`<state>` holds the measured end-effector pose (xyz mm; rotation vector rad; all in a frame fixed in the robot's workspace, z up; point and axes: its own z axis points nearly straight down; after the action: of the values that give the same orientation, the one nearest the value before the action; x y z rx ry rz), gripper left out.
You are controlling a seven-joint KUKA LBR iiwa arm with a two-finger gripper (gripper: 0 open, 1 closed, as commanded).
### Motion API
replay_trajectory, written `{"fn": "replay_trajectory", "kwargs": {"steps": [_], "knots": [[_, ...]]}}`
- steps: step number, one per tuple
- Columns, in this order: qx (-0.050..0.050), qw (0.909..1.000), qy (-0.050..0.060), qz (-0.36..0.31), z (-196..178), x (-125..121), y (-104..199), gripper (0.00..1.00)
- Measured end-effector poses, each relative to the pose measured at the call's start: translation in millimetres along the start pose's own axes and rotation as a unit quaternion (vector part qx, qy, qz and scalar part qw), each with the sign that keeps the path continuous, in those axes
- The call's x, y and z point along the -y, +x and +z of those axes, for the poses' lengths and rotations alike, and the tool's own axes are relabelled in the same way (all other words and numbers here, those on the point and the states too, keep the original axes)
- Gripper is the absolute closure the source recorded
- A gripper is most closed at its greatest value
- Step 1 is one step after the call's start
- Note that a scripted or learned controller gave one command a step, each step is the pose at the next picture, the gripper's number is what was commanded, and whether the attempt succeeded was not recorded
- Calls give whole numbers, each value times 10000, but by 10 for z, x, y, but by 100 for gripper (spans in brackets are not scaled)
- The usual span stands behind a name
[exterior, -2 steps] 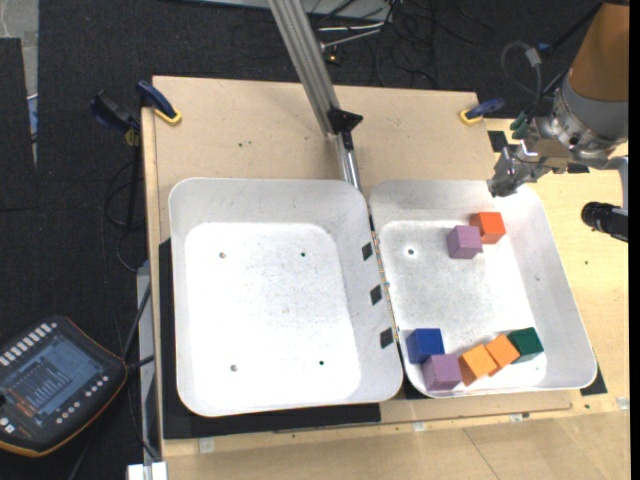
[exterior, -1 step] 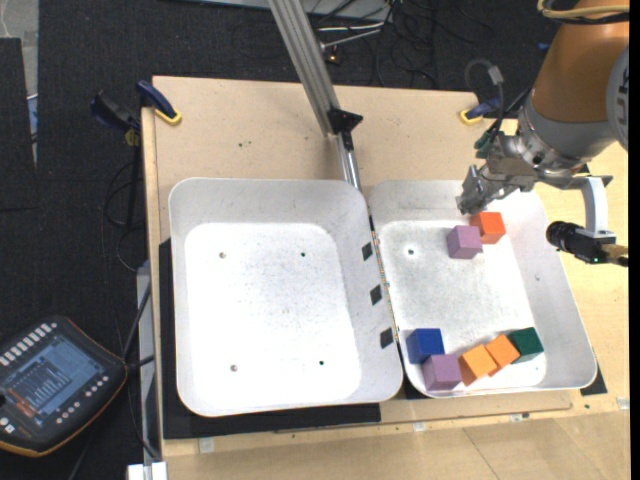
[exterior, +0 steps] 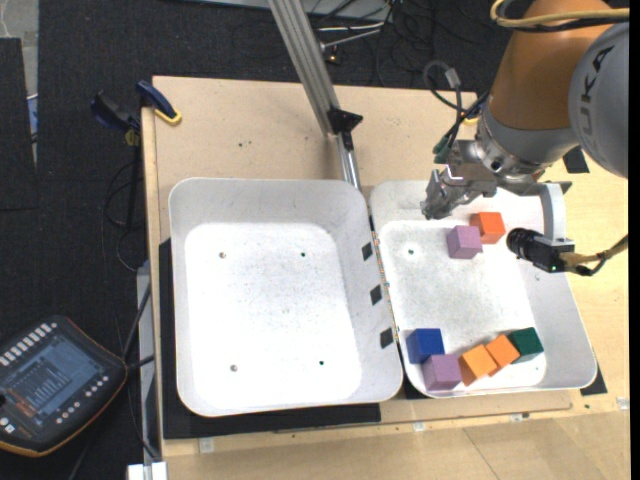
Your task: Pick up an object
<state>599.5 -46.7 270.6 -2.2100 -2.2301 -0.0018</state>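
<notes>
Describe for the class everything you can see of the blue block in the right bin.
The blue block is a small solid-coloured cube, matt, maybe wood or foam. It sits flat on the floor of the right bin, near the front left corner, close to the bin's left wall. It heads a row of blocks: a purple block lies just in front of it to the right, apparently touching it. The gripper is far from it, at the bin's back.
</notes>
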Motion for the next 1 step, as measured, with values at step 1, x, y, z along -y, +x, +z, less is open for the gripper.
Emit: {"fn": "replay_trajectory", "kwargs": {"steps": [1], "knots": [[1,10000,5,2,6,182,500,100]]}}
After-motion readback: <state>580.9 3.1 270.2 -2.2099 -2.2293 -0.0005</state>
